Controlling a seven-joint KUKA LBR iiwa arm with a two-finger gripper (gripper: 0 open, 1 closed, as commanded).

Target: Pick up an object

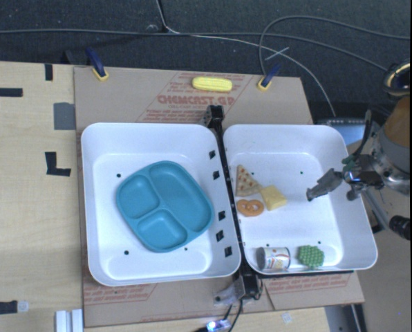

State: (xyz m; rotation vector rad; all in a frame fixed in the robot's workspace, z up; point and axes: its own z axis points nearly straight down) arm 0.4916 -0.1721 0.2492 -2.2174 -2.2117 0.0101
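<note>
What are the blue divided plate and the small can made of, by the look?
Blue divided plate: likely moulded plastic, uniform matte blue with soft rounded compartment edges. Small can: looks metal, with a dark end and a printed label; it may be a toy replica, too small to tell.

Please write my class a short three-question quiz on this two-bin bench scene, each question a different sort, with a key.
1. True or false: the blue three-compartment plastic plate lies in the left white bin.
2. Which sits nearest the right white bin's front wall? A) green bumpy ball B) yellow cheese-like wedge C) round pretzel
3. Fill in: the yellow corn-like piece lies on the ____ board behind the bins.

Key: 1 true; 2 A; 3 cardboard.
</note>
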